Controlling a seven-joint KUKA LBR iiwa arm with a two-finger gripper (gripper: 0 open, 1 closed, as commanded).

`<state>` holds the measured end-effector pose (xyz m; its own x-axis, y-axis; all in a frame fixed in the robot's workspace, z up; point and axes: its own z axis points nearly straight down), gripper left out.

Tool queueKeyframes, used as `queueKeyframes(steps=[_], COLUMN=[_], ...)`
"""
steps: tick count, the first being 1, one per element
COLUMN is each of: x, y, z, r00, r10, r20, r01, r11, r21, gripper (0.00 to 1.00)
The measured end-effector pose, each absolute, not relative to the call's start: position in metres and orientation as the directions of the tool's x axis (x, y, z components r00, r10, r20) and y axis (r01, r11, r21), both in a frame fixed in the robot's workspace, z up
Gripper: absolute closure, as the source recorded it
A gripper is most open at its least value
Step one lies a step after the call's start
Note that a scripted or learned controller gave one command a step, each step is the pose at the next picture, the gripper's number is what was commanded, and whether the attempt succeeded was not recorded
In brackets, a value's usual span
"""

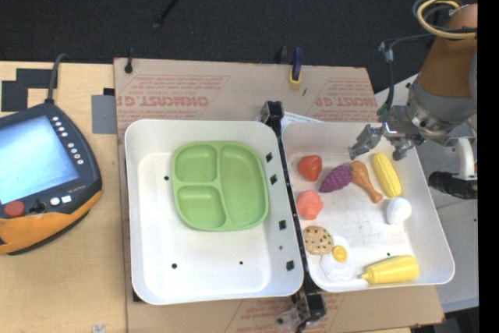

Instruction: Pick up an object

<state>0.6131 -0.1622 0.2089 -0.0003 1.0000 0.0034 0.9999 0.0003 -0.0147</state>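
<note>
Corn cob (386, 174) lies at frame right, just below my gripper (384, 143); my fingers are spread open, holding nothing.

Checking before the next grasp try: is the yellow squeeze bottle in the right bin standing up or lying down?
Lying down. The yellow squeeze bottle rests on its side along the right bin's front edge, nozzle pointing left toward the fried egg.

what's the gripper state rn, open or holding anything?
Gripper: open, fingers spread, holding nothing, hovering above the right bin near the corn cob.
</note>
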Motion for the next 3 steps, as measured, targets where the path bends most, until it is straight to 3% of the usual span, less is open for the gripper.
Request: queueKeyframes(steps=[1,3], x=[0.616,0.618], y=[-0.163,-0.161], z=[0.216,0.105], r00=[-0.001,-0.003], r10=[1.000,1.000], r20=[0.001,0.003], r01=[1.000,1.000], r11=[0.001,0.003], r21=[-0.003,-0.009], gripper=[0.00,0.00])
